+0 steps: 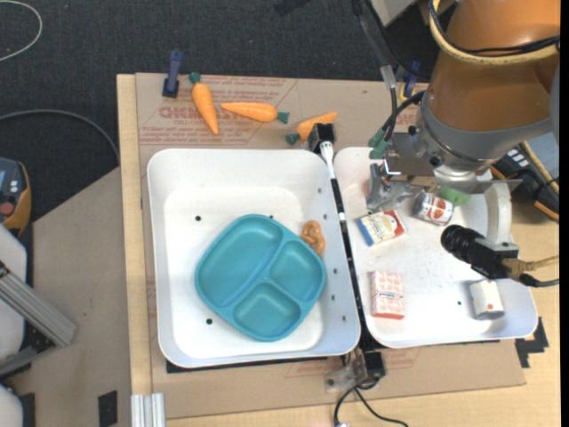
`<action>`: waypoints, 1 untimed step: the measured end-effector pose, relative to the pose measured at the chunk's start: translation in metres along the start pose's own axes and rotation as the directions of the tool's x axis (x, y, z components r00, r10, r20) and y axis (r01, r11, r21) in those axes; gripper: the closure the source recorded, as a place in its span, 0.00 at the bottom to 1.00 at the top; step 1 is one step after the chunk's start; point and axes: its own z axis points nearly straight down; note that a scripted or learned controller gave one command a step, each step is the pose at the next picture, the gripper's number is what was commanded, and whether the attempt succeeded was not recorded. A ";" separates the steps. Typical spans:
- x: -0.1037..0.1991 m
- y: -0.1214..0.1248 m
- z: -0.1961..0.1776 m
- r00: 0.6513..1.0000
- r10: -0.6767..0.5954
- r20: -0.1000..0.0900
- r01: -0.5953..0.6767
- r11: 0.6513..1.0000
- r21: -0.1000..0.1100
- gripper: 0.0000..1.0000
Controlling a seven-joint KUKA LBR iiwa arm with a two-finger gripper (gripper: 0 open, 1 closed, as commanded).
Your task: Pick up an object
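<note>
Cartons and a can are what I have to pick from in the right bin [427,332]. I see the gripper [384,194] lowered over that bin's upper left part, and whether its jaws are open or closed I cannot tell from this angle. Just below the jaws, almost touching them, lies a small blue-and-white carton [381,228]. To the right of the jaws sits a red-and-white can [436,208], partly under the wrist. Farther below the jaws lies an orange-and-white box [388,294], and well off to the lower right, a small white block [486,297]. Left of the jaws, across the bin wall, the left bin [173,194] holds a teal divided plate [260,277] with a small tan piece [312,235] beside it.
</note>
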 end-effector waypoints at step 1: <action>0.051 0.022 0.007 1.000 -0.006 -0.003 0.006 1.000 -0.018 1.00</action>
